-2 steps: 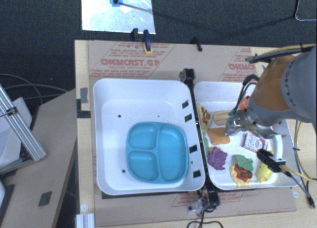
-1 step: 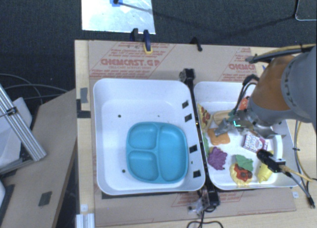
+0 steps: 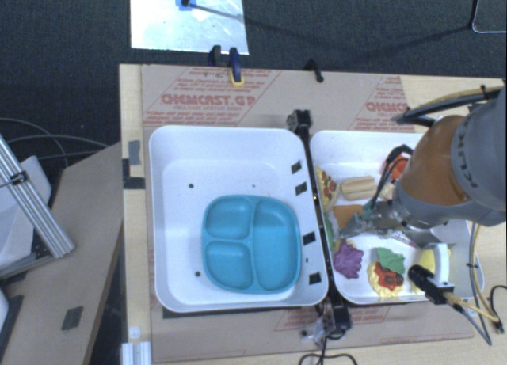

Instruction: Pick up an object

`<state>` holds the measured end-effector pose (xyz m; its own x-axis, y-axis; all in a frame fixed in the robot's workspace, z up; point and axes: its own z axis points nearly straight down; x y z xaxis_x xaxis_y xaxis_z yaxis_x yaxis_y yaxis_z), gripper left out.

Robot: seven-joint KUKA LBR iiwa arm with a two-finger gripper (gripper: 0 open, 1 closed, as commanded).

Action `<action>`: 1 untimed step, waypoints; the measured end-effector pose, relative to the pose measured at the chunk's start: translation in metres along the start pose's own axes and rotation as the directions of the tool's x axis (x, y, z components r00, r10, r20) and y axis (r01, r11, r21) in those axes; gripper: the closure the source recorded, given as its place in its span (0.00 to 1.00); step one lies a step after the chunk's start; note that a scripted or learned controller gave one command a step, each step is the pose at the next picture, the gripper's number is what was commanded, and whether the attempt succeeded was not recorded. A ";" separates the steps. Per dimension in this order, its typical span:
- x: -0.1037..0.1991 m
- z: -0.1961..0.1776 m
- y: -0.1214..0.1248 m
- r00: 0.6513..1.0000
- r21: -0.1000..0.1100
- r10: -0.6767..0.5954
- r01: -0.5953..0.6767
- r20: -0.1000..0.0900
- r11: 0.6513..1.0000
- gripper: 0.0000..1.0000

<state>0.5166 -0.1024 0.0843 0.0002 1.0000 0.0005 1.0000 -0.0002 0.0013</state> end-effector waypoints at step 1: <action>0.008 0.000 -0.031 1.000 0.003 -0.001 0.001 -0.001 1.000 0.00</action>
